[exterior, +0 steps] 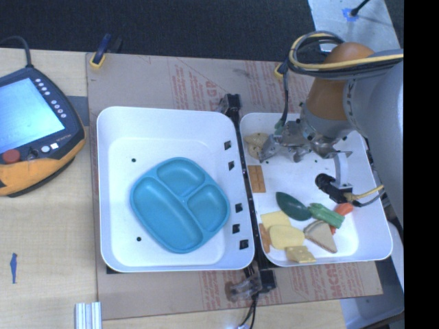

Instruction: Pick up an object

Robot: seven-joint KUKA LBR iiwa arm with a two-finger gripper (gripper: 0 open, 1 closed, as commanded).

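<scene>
A grey robot arm [384, 108] reaches into the right white bin [295, 177], with its gripper [302, 146] low over the bin's far end. To do this step well, the arm should choose one item that stands apart from the others, centre over it, and come straight down before closing.

The closest candidate is a small beige piece [256, 144] just beside the gripper, on the side toward the left bin [116, 156]. It sits near the bin wall, which could crowd a grasp. An orange-brown strip [256, 178] lies a little further off on the same side.

Well apart from the gripper, at the bin's near end, are a dark green spoon [295, 205], yellow slices [281, 230] and a bread-like wedge [321, 237]. Whether the gripper is wide or narrow cannot be told from this angle, and nothing is seen held in it.
</scene>
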